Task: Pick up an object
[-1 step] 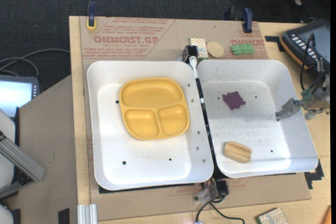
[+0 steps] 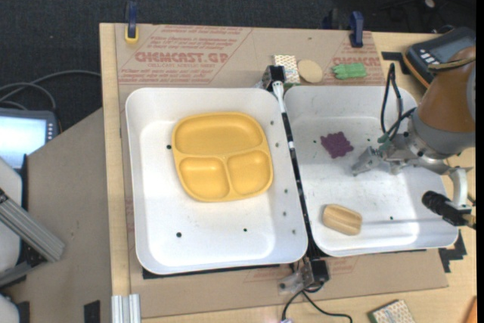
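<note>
In the right bin [image 2: 393, 232] lie a small purple lumpy object [image 2: 335, 144] near the middle and a tan bread-like piece [image 2: 342, 219] near the front edge. My gripper [image 2: 364, 163] hangs low over the right bin, just right of the purple object and a short gap from it, with the tan piece in front of it. Nothing is visibly caught in it. The grey arm with its orange band [image 2: 446, 106] comes in from the right over the bin's right rim.
A yellow divided plate [image 2: 221, 155] lies in the left bin [image 2: 151, 193]. On the cardboard behind the bins sit a tan disc [image 2: 309, 71] and a green item [image 2: 349, 71]. Blue clamps [image 2: 355, 28] hold the board's back edge. A black cable [image 2: 389, 98] hangs by the wrist.
</note>
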`<state>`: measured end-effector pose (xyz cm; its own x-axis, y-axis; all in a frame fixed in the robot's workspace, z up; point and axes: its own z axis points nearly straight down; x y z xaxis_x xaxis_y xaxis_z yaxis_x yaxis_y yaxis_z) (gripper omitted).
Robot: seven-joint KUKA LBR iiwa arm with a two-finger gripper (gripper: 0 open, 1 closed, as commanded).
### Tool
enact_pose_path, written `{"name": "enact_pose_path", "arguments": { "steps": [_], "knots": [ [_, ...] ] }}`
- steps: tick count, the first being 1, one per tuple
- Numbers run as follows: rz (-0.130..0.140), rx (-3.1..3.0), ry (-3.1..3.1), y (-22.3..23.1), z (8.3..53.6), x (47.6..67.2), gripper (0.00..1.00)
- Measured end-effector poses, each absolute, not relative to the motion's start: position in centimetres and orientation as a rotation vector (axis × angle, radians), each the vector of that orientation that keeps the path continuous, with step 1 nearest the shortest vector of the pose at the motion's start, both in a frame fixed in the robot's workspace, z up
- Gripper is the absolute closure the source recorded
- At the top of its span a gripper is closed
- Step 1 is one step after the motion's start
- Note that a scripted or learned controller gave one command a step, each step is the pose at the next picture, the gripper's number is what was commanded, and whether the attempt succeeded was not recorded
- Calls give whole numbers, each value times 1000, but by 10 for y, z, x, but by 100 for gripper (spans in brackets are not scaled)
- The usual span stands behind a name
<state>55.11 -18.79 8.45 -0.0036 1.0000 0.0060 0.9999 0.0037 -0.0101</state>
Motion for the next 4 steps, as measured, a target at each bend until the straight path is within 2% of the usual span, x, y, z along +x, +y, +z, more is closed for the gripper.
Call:
{"name": "enact_pose_path", "arguments": {
  "steps": [1, 2, 3, 4],
  "knots": [
    [-9, -2219, -2233, -141, 86, 622, 0],
    [-8, -2218, -2231, -96, 85, 669, 0],
    [3, -2221, -2217, -95, 85, 639, 0],
    [0, -2222, -2222, -95, 96, 640, 100]
  ]
}}
